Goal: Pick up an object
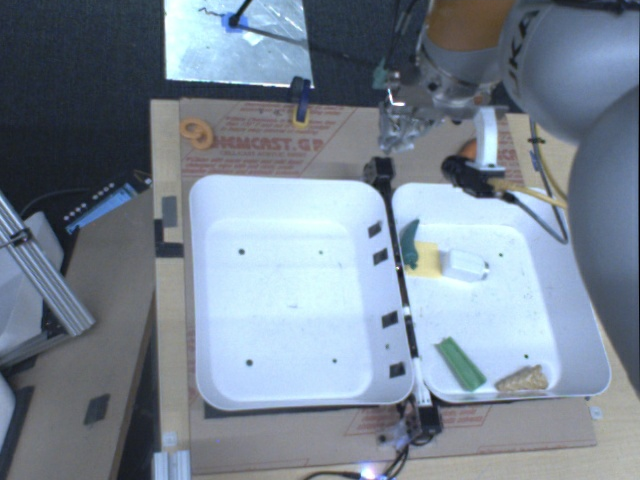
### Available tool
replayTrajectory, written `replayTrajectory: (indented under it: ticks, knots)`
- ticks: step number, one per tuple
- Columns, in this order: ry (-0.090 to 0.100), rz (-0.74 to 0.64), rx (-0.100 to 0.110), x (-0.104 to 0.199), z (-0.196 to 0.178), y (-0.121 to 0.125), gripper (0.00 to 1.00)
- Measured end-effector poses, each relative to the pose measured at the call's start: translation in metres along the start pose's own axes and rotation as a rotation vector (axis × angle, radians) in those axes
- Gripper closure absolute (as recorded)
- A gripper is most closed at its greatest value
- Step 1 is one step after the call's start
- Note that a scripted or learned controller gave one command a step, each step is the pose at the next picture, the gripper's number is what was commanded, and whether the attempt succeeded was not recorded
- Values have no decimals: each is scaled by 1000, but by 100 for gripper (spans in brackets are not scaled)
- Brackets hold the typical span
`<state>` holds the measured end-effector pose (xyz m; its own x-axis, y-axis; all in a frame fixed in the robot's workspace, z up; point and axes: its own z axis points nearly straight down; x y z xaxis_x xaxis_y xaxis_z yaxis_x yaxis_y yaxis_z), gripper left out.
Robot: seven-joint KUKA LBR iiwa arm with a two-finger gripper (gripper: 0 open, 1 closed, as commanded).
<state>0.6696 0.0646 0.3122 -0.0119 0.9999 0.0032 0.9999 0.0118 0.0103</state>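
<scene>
I see two white bins (290, 193), a green stick (459, 362), a yellow block (428, 260), a white piece (465, 265) and a tan lump (522, 378).

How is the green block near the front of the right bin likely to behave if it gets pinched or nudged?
The green block looks like a flat-sided bar lying on its long face, so it probably slides or pivots instead of rolling. It appears rigid and likely light. The tan piece lies just beside it, so a push that way may shift both.
</scene>
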Motion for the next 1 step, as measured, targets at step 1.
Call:
replayTrajectory:
  ticks: [1]
  knots:
    - [1, 0, 4, 64, -47, -23, 100]
